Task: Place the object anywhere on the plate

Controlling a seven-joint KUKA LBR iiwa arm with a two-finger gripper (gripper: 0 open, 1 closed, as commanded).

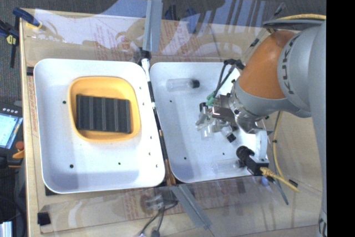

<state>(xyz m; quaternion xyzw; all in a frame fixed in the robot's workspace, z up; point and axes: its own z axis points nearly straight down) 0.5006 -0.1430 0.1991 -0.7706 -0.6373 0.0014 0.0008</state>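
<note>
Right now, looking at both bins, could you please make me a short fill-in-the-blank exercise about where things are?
1. The yellow plate lies in the ____ bin of the camera view.
2. The gripper hangs over the ____ bin.
3. The clear tube has a ____ cap and lies in the same bin as the gripper.
4. On the plate sits a dark ____ insert.

Missing words: left; right; black; ribbed

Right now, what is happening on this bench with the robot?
The grey arm reaches from the right into the right bin, with its tool low over the bin floor. A clear tube with a dark cap lies near that bin's far wall, apart from the tool. The yellow plate with a dark ribbed centre sits in the left bin.
</note>
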